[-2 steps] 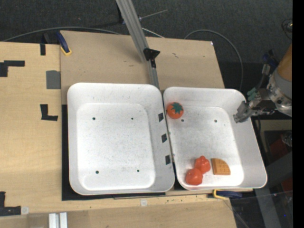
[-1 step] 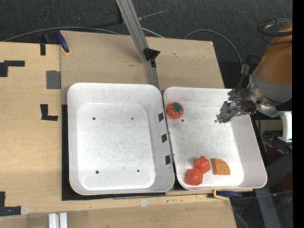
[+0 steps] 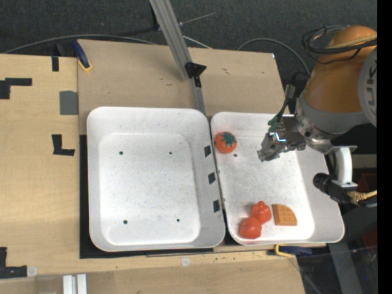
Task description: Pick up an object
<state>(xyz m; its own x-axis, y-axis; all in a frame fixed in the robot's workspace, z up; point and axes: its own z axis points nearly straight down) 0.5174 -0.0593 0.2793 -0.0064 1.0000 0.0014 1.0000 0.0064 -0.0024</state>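
In the camera view the toy tomato [image 3: 225,142] sits near the right bin's [image 3: 245,122] top-left corner, a bit left of the hand [image 3: 267,153], not touching. Can't tell how the hand is set. Red pepper [image 3: 254,220] and waffle-ish cracker [image 3: 284,215] lie near the bin's front edge.

Bench with two white bins

The wooden bench [image 3: 147,72] carried a left bin [image 3: 98,182] and a right bin [image 3: 306,182], touching along their inner rims, both over a dark mat [image 3: 83,195] that showed at the left bin's outer edge. Black tape marks [image 3: 58,144] and a grey patch [image 3: 68,101] lay on the boards to the left. A blue-and-yellow clamp [image 3: 82,55] sat at the far edge.
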